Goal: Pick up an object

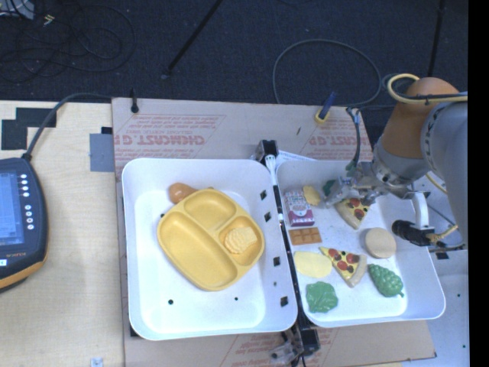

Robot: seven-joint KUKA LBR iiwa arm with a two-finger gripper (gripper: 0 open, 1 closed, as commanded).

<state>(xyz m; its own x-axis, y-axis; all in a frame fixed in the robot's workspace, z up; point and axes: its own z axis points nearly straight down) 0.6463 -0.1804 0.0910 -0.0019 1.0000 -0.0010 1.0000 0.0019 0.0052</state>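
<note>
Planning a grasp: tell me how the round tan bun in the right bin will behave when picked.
The bun looks smooth and domed, so fingers may slip off. It seems a light plastic toy. Lying flat, it probably won't roll.

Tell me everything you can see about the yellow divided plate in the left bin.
The yellow plate looks like smooth plastic, roughly oval, with raised ridges dividing it into three compartments. It lies flat and turned diagonally in the middle of the left bin. A ridged yellow food piece sits in its right compartment. A small orange-brown item lies against its upper left rim.
</note>
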